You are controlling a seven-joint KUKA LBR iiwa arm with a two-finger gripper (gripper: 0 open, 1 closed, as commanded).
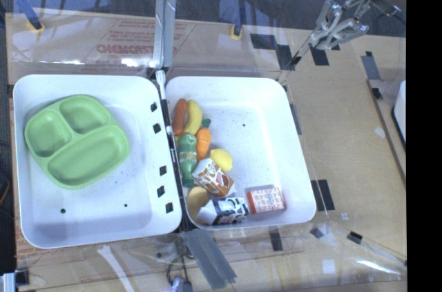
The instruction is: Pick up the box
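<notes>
Right, left bin [41, 228] carries a green divided plate [76, 140]. Toy food crowds the right bin's [276, 111] left wall; the orange box [266, 199] lies lower centre, just beside a dark carton [229, 210]. Upper right, the tool [333, 32] hangs over the worktop [345, 146], grip unreadable. Risk: snagging the carton instead.

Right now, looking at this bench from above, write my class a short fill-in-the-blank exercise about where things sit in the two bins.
1. The green divided plate lies in the ____ bin of the camera view.
2. The small orange box sits near the right bin's ____ edge.
3. The toy carrot has a ____ top.
4. The gripper hangs ____ both bins, beyond the right bin's far corner.

Missing words: left; front; green; outside
</notes>
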